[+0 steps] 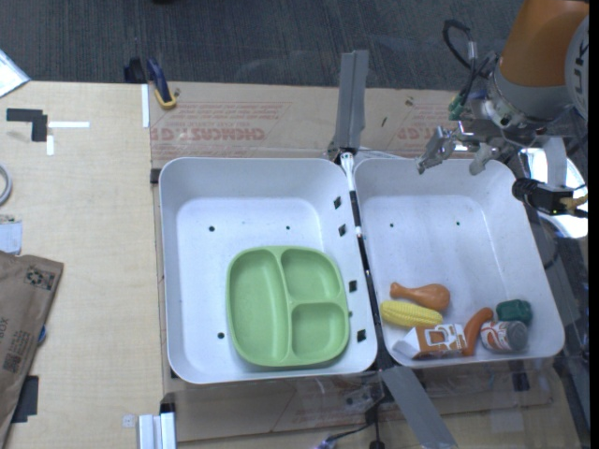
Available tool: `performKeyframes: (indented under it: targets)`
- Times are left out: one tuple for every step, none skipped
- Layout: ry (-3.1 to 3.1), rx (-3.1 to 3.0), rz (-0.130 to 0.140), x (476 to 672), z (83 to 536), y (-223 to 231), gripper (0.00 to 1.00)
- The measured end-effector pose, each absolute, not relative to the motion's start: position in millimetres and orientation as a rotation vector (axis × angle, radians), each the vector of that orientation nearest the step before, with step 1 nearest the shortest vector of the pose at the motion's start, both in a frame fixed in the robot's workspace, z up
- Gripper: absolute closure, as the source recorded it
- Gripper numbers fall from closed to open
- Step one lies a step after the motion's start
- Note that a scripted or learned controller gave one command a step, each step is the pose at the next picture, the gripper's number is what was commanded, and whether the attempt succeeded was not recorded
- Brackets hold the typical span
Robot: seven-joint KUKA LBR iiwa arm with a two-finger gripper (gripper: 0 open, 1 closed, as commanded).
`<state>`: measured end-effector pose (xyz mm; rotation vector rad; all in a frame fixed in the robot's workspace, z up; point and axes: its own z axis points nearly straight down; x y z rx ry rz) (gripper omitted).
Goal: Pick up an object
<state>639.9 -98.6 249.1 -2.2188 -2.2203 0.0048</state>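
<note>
Brown cardboard [281, 120] reads "CHEMICALS" reversed; tool [459, 152] open above right bin [524, 223]

- my band [547, 17] orange
- bins [178, 251] white
- plate [285, 305] light green
- drumstick [423, 295] orange-brown
- corn [410, 314] yellow
- carton [440, 341] orange and white
- sausage [475, 325] orange-red

Both white bins, the left bin [187, 251] and the right bin [468, 213], look like smooth matt plastic. The green divided plate [285, 305] is plastic with a soft sheen. The toy drumstick [421, 295] and corn cob [410, 314] look like glossy plastic. The bench top [84, 213] shows pale wood grain, and brown cardboard [253, 120] lies behind the bins.
</note>
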Motion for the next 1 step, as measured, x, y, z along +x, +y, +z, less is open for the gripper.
performKeyframes:
  targets:
    - [-2.305,-2.128,0.005,561.3,140.1,-115.5,0.00]
